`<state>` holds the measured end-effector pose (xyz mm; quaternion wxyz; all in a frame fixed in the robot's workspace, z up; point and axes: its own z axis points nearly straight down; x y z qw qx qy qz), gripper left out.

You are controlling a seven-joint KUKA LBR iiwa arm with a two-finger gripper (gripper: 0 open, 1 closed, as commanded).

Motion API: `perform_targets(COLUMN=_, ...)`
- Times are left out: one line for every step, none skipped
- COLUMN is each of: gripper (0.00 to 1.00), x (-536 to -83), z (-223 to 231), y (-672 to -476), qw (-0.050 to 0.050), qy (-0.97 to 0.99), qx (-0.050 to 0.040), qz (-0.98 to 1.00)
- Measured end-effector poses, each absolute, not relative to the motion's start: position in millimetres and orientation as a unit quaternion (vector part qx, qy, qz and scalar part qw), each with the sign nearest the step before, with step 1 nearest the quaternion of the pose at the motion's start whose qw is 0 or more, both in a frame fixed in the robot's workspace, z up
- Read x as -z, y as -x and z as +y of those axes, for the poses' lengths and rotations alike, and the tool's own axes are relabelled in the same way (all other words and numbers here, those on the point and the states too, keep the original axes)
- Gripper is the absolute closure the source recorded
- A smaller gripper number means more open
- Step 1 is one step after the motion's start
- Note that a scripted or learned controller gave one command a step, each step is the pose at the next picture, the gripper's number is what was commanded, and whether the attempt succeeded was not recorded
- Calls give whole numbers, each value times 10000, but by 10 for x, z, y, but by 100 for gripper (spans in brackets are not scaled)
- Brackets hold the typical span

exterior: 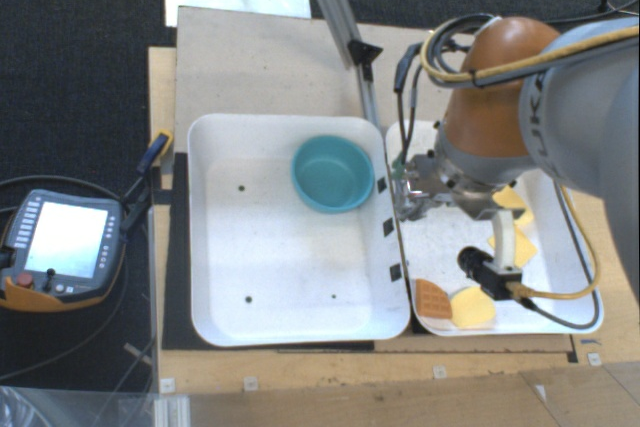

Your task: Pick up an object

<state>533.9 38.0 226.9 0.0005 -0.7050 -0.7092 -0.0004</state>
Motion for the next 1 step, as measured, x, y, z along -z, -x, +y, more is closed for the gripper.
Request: perform_targets(gripper=100, x=-2193, z=933, y=-5473, qw=5, qy=7053, qx=4, qz=-7089)
